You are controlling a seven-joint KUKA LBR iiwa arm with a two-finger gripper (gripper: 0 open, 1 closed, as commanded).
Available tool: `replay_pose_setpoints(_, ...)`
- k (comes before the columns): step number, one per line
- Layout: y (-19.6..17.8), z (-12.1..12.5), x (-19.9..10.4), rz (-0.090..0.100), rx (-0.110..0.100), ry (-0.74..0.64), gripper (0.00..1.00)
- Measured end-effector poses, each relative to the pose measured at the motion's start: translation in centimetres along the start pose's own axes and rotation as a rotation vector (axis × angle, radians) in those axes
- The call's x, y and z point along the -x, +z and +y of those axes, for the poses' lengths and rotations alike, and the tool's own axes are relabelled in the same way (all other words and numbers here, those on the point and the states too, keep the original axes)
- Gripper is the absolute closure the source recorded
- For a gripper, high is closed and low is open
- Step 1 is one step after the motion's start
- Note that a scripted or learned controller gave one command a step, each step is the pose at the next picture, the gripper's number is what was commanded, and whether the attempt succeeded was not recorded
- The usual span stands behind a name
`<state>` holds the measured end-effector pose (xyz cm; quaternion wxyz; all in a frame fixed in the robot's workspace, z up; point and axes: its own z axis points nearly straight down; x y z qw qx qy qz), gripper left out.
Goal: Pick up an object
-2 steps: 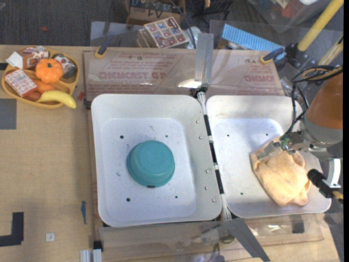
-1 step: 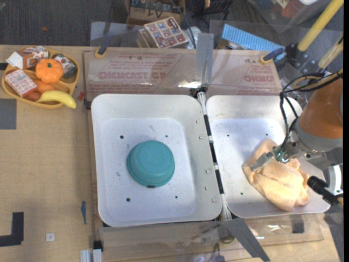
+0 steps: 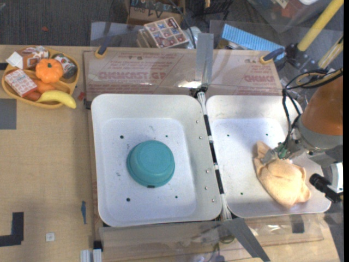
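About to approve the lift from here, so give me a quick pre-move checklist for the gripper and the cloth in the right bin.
1. Gripper over a target: ok, it sits at the upper left edge of the tan cloth.
2. Fingers closed on the cloth: cannot tell, the tips are too small and blurred.
3. Cloth inside the right bin: ok, it lies wholly within the walls.
4. Lift path clear: ok, nothing stands over the cloth except the arm itself.
5. Teal bowl out of the way: ok, it sits upside down in the left bin, apart from the gripper.
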<state>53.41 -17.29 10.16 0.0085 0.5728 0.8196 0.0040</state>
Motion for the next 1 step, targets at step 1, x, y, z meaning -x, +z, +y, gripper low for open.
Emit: replay_pose_setpoints(1,-9.9,6.79,-7.31,0.008,-0.015,0.095,1.0)
